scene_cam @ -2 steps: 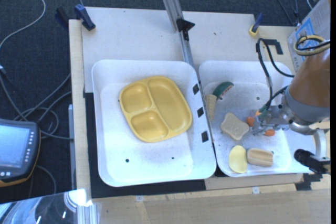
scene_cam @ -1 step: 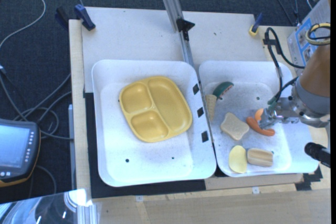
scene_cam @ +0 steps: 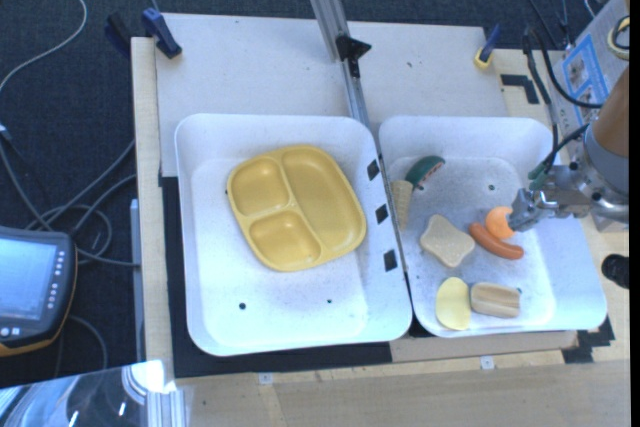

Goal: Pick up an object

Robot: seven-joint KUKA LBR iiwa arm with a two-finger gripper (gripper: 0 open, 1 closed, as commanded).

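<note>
Reaching in from the right, the gripper (scene_cam: 524,215) sits low over the right bin (scene_cam: 470,130), its tip just beside an orange piece (scene_cam: 500,221) that rests on a red-orange sausage shape (scene_cam: 497,242); whether anything is gripped cannot be told. Left of these lies a tan bread slice (scene_cam: 446,241); nearer are a pale yellow disc (scene_cam: 453,303) and a tan block (scene_cam: 495,300). A green-and-red item (scene_cam: 424,169) lies farther back. The left bin (scene_cam: 200,245) holds a yellow divided tray (scene_cam: 295,207). No writing is legible.

Orange carrot-like toy (scene_cam: 497,235), right bin
</note>
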